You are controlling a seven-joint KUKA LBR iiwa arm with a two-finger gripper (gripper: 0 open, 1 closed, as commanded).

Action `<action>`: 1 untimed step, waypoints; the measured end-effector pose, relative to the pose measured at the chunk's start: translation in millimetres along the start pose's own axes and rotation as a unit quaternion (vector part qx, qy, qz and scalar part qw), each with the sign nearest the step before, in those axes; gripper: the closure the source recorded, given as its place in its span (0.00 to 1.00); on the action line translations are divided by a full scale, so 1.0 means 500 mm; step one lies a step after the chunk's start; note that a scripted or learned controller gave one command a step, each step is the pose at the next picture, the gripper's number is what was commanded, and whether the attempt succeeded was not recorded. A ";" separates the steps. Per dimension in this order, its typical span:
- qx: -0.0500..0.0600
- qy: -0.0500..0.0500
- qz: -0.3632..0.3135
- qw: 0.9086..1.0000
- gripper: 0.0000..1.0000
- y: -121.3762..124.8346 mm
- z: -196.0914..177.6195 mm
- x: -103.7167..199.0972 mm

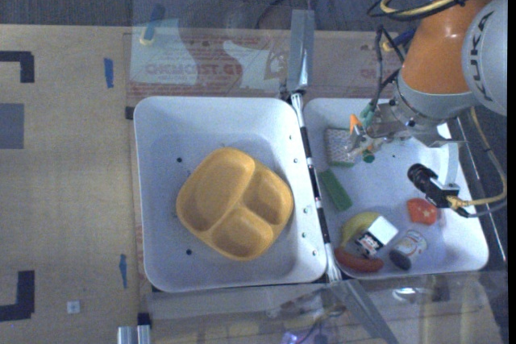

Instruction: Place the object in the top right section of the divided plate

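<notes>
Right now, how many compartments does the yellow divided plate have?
3. The yellow plastic divided plate in the left white bin has one compartment at upper left, one at right, and one at the bottom.

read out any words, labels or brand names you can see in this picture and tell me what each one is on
"KUKA", partly cut off, on the grey robot arm below its orange band.
Faint reddish lettering on the clear plastic sheet behind the white bins: too blurred to read.
Black marks on the small white label card in the right bin: too small to read.
</notes>
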State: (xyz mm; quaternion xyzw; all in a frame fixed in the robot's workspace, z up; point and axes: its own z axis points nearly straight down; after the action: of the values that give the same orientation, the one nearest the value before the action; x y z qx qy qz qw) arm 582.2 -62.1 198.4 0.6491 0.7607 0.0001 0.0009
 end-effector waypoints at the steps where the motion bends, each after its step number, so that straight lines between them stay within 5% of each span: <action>1: 0.002 0.001 -0.074 0.997 1.00 -0.064 -0.051 0.070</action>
State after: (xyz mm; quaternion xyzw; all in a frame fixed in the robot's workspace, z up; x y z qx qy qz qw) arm 545.2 -32.3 224.0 0.5912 0.8066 -0.0005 -0.0011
